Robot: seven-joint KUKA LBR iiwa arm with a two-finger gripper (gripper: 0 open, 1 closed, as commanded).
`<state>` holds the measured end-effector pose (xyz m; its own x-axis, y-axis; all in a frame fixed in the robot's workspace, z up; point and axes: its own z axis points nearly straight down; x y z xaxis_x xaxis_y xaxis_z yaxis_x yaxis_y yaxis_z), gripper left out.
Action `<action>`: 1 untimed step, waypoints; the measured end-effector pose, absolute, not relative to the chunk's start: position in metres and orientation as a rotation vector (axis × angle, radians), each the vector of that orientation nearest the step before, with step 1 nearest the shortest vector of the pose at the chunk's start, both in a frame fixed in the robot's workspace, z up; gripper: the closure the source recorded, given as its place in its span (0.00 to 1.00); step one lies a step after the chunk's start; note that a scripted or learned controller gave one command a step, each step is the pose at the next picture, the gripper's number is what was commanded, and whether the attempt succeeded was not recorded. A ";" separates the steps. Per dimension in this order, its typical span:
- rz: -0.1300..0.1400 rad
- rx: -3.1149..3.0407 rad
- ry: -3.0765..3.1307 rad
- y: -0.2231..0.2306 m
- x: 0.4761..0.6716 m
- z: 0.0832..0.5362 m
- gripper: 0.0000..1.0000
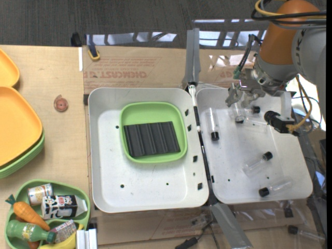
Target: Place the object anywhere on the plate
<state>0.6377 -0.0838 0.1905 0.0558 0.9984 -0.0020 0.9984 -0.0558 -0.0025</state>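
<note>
At far left, 2 stacked orange plates [15, 123] overlap the wooden bench edge, and below them a green bowl [46, 217] holds toy food, including a carrot [28, 214] and a small can [40, 193]. A small round pink disc [61, 104] lies on the bench between the plates and the bins. The left white bin [104, 180] contains the green square plate [153, 131], which carries a dark ribbed mat [153, 139] across its centre. The right white bin [228, 185] holds 4 clear vials with black caps: vial 1 [213, 126] near the left wall, vial 2 [258, 162] at mid-bin, vial 3 [274, 188] near the front edge, and vial 4 [244, 112] at the back, just below the gripper [237, 100]. The gripper hangs over the rear of the right bin; the spacing of its tips cannot be told, and no vial is seen between them. All vials lie off the plate.
</note>
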 end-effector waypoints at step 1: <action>0.004 -2.146 -2.292 -0.049 0.601 0.191 1.00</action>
<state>0.6011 -0.0493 0.1909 -0.0659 0.9978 -0.0003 0.9978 0.0659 -0.0033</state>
